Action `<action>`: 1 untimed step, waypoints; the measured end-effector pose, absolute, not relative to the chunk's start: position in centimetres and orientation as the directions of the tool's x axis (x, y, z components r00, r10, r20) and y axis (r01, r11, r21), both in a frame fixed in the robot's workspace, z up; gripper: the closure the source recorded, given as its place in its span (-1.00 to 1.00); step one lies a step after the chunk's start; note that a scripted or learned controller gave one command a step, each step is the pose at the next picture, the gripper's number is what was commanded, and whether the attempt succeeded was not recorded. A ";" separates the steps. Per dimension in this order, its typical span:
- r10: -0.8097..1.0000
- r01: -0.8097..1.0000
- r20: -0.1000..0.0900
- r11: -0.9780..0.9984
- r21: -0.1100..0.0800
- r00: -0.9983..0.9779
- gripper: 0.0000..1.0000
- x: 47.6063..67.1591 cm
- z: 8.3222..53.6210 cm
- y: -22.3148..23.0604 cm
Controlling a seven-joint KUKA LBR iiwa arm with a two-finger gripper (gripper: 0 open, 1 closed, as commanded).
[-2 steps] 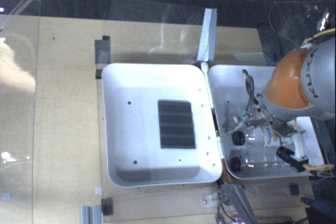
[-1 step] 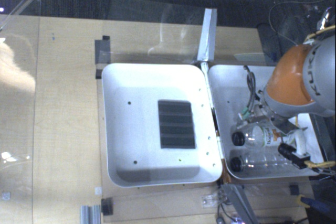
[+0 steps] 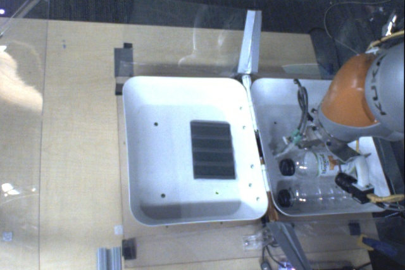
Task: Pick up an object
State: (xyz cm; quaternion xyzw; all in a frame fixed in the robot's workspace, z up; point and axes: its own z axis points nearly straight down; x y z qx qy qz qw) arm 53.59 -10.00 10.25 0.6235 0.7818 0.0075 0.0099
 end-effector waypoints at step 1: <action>0.988 0.988 -0.003 0.152 0.012 -0.152 -1.00 55.9 8.9 -9.0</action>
